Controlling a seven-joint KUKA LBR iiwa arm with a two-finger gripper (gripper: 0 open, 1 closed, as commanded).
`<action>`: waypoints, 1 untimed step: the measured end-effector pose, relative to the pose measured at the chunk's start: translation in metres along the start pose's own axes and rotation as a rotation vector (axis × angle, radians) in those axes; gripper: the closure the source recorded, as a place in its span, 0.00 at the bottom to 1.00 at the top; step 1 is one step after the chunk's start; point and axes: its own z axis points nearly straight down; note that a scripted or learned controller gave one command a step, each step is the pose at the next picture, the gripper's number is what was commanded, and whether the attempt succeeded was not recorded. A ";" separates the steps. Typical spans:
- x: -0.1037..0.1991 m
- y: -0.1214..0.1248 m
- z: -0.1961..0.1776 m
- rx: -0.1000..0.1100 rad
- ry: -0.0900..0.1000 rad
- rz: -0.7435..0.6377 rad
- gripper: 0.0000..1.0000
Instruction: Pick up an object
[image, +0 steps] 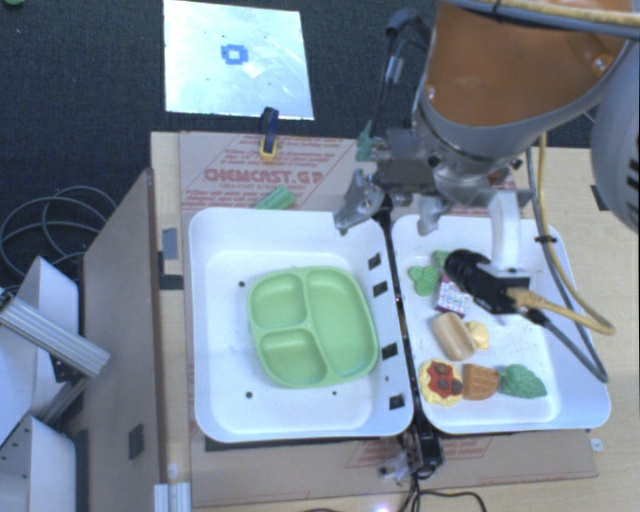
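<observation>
- The hand (392, 210) hangs over the far edge of the two bins, just above the line where they meet.
- Its two metal fingers (352, 208) are spread wide, one over each bin's far rim, with nothing between them.
- Below the hand and toward the view's left, the left bin (215, 300) holds a pale green divided plate (310, 325), lying flat and well apart from the hand.
- Below the hand and toward the view's right, the right bin (580, 400) holds the small toy foods.
- Nearest the hand is a small green toy (424, 276), just under the finger on that side but not touching it.
- A little farther from the hand lies a pink-and-white packet (452, 298), and just beyond it a tan bread roll (451, 336) with a yellow piece (479, 335) touching its side.
- Farthest from the hand, along the bin's near edge, lie a pizza slice (440, 382), a brown waffle (480, 381) and a leafy green toy (522, 381), side by side.
- Behind the hand, a printed cardboard sheet (300, 165) lies on the tabletop (120, 330) under the bins.
</observation>
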 end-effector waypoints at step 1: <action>0.045 -0.030 0.158 0.018 -0.005 -0.005 0.00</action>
